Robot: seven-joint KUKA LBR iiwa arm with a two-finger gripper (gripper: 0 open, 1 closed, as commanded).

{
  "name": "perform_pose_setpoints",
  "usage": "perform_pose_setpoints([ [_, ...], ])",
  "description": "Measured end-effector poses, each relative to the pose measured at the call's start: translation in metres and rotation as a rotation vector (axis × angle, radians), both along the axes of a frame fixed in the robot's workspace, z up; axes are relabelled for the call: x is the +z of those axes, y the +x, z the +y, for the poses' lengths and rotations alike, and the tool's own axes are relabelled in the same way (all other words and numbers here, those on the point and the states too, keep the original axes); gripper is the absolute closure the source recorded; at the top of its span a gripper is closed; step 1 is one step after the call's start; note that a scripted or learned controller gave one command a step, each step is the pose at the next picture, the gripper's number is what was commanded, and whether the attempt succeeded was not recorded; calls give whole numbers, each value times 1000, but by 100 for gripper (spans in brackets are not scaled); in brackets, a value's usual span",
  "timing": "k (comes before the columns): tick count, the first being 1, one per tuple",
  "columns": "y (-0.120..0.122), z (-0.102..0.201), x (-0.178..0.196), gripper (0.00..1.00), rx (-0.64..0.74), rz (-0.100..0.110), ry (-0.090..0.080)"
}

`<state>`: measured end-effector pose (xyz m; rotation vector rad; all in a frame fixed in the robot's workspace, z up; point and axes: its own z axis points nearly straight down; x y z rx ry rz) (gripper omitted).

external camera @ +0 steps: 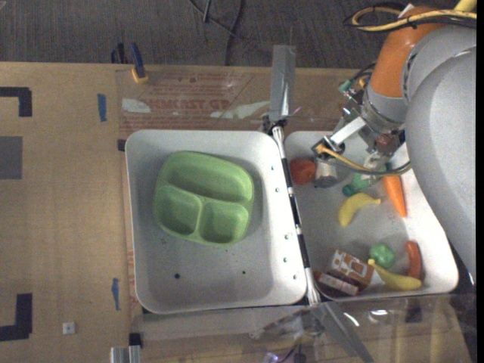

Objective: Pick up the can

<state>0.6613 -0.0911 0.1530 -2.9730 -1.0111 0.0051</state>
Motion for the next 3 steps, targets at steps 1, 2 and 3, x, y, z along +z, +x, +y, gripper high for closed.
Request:
perform_pose_setpoints([
  [1, -40, -23, -53, 0, -146, 5, 1],
  [2, -2, -5, -36, 0, -232, 0, -1],
  [3, -2, -5, -36, 0, -232, 1, 0],
])
